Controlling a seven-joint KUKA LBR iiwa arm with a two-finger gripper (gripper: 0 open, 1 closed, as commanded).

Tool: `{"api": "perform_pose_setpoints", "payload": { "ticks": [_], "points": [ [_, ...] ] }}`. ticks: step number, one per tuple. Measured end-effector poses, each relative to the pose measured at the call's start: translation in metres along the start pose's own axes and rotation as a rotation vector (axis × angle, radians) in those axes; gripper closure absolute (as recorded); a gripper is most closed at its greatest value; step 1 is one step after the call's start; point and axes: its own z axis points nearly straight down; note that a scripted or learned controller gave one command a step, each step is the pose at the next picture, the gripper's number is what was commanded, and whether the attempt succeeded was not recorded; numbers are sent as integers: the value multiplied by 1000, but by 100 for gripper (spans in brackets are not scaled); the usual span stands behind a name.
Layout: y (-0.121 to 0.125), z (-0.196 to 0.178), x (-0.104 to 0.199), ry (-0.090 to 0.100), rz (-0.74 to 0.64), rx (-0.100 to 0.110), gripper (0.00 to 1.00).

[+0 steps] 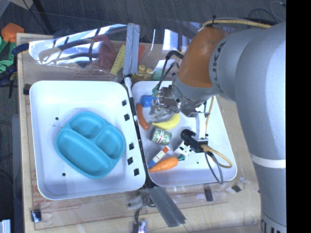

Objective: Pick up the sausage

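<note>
Two white bins sit side by side on the bench. In the left bin point(43, 130) a blue divided plate point(91, 142) lies flat near the middle, a little toward the near edge, and nothing touches it. The right bin point(224, 144) carries the small things. The sausage point(142, 116), orange-brown and narrow, lies along the left wall of this bin, about halfway between the far edge and the near edge. Just beside its far end is a small blue round thing point(146, 101). To the right of the sausage a yellow banana point(167, 122) lies across the middle, and a green and white can point(161, 136) is on its side just near of it. Closer to the near edge are a white and red marker point(161, 155) and an orange carrot point(164, 164); these two lie almost touching. The gripper point(163, 106) hangs over the far part of the right bin, above the banana and just beside the sausage, but its metal parts blur together, so I cannot tell how its tips stand. The grey arm point(252, 76) with the orange band comes in from the right side.
</note>
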Motion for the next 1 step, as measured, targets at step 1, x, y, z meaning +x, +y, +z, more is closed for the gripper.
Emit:
{"api": "perform_pose_setpoints", "payload": {
  "ticks": [1],
  "points": [
    [1, -8, 0, 0, -3, 3, 100]
  ]
}}
